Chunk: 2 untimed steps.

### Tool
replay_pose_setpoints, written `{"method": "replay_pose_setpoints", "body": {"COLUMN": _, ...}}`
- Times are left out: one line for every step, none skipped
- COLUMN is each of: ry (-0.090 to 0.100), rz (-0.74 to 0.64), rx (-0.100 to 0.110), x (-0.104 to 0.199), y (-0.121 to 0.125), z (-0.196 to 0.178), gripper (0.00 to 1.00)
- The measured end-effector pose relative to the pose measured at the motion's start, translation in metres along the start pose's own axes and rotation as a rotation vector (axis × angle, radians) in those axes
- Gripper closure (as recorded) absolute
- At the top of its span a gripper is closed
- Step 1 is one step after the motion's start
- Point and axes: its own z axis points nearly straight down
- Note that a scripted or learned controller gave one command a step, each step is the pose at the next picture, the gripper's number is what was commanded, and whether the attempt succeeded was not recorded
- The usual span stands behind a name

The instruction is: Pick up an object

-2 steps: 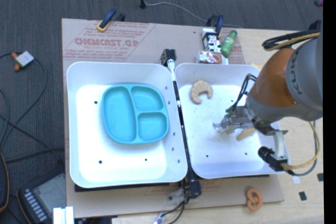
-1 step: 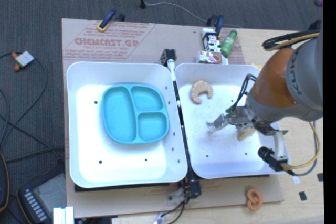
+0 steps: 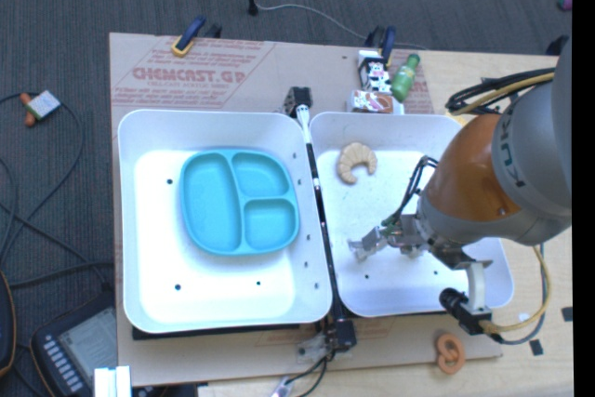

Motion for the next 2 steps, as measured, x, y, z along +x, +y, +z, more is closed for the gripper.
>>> {"method": "replay_pose_setpoints", "body": {"ry": -0.001, "rz": 0.001, "rx": -0.001, "x": -0.001, "y": 0.001, "z": -0.010, "gripper": 1.00}}
{"method": "replay_pose_setpoints", "body": {"ry": 0.006, "rz": -0.004, "rx": 0.011, "x": 0.069, "y": 0.102, "z": -0.096, "gripper": 1.00}}
